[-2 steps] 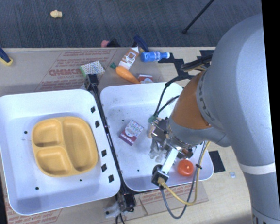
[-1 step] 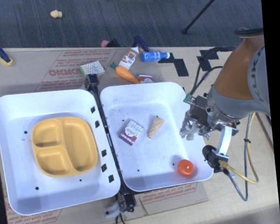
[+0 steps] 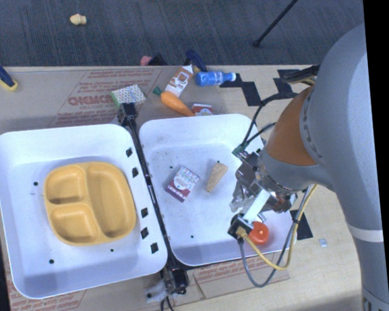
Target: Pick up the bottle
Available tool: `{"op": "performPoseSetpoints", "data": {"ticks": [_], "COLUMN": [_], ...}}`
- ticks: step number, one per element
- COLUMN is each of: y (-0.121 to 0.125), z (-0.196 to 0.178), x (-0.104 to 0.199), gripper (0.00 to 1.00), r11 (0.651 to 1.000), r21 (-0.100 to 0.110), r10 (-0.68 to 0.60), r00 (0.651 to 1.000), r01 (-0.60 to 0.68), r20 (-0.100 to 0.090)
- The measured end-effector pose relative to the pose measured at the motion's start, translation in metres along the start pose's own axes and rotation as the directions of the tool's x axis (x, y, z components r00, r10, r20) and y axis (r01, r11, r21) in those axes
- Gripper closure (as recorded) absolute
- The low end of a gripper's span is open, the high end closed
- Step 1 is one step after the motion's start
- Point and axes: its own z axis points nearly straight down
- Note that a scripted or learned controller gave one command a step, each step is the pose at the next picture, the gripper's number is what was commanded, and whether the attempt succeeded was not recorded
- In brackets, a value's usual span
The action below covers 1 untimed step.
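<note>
A blue bottle lies on its side on the cardboard behind the right bin, outside it. Beside it lies a white bottle with an orange label. My gripper hangs low over the right side of the right bin, far from both bottles. A small round red-orange thing sits just below the gripper near the bin's front right corner, partly hidden by the arm. A tan bread-like piece lies just left of the gripper, and a small red and white carton further left.
A yellow divided plate lies in the left bin. On the cardboard behind the bins lie an orange carrot, a small red packet and a green-white packet. A blue clamp grips the bench's far left.
</note>
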Motion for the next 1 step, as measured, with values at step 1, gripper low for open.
{"op": "performPoseSetpoints", "data": {"ticks": [1], "y": [0.0541], "z": [0.0202], "x": [-0.0390], "gripper": [1.00], "r11": [0.935], "r21": [-0.001], "r10": [0.354], "r00": [0.935], "r01": [-0.354], "r20": [-0.002]}}
